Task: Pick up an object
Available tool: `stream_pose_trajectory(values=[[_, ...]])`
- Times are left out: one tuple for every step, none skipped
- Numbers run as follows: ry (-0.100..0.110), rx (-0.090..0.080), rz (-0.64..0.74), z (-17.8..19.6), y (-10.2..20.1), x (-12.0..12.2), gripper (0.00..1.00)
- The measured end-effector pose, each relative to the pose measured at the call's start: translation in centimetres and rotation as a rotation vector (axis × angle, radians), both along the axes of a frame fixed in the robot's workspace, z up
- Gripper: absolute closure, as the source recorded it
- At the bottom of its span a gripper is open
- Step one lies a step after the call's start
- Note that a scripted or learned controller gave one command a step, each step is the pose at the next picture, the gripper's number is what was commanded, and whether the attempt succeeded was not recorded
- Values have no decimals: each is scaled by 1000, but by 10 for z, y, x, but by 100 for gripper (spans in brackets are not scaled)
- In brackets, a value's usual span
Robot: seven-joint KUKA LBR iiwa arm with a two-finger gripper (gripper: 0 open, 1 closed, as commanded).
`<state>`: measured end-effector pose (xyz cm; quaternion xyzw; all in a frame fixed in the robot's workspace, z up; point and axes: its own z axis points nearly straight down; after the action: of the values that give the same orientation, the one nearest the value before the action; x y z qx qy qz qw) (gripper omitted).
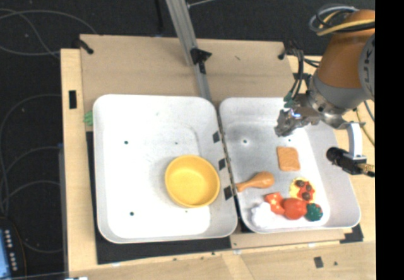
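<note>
Broadly, two white bins are seen side by side on the bench [126, 70]: the left bin [126, 121] in the middle of the frame, the right bin [252, 115] toward the right. The arm [344, 64] is seen at the upper right, its gripper [287, 122] poised over the upper part of the right bin, above and apart from a tan cracker [288, 159]. No object is seen in the gripper. A yellow bowl [192, 181] is placed low in the left bin. A drumstick [255, 181] is laid near the divider, and a cluster of red, green and yellow toys [295, 203] is gathered in the lower right corner.
</note>
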<state>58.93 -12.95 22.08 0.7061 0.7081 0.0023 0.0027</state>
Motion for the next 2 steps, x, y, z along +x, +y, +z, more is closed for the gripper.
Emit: stream_pose_trajectory(values=[[4,3,6,10,57,-2,100],[6,1,0,9,97,5,100]])
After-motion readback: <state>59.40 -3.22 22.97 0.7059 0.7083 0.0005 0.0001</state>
